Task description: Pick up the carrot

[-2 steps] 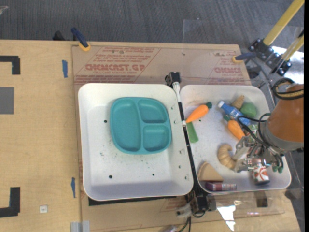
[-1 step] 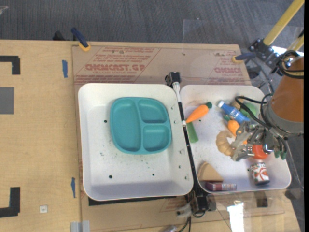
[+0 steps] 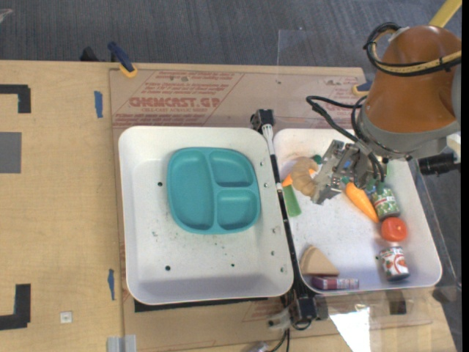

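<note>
None of the lift looks done: the carrot lies in the right bin just beside the gripper, which hovers with parted fingers holding nothing.

The arm is a fat orange dome over a grey ring, black cables looping around it, ending in a metal gripper

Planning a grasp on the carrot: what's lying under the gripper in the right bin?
Under the gripper a tan piece pokes out at its left; the carrot lies just right of it. Whatever sits directly beneath is covered.
</note>
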You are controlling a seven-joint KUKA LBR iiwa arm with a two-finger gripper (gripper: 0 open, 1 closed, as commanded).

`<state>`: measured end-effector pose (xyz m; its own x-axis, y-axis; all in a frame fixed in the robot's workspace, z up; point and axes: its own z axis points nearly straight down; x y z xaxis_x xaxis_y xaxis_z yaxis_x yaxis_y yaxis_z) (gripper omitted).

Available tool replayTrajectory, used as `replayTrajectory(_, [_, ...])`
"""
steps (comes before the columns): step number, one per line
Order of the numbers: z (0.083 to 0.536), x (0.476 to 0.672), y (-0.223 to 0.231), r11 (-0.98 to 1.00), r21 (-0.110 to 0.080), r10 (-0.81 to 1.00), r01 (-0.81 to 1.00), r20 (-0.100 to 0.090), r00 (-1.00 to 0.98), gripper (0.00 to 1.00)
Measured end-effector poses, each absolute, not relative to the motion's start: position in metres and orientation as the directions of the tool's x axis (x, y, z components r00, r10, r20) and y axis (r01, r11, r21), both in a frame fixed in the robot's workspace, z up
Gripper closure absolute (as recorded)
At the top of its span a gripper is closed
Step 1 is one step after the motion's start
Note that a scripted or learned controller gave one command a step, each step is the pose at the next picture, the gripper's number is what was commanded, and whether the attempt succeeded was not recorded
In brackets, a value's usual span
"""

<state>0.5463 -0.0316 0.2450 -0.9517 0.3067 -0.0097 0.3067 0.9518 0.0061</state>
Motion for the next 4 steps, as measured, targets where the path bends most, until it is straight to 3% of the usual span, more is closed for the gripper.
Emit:
replayTrajectory(1, [0.195, 0.605, -0.083, 0.897, 0.001, 0.441, 0.441, -0.004, -0.897, 1.00])
replayTrajectory(2, [0.197, 0.606, -0.083, 0.898, 0.003, 0.440, 0.440, -0.008, -0.898, 0.00])
replayTrajectory(3, [0.103, 0.562, -0.124, 0.972, 0.002, 0.234, 0.234, -0.022, -0.972, 0.00])
replayTrajectory(4, [0.116, 0.564, -0.124, 0.972, 0.005, 0.234, 0.234, -0.030, -0.972, 1.00])
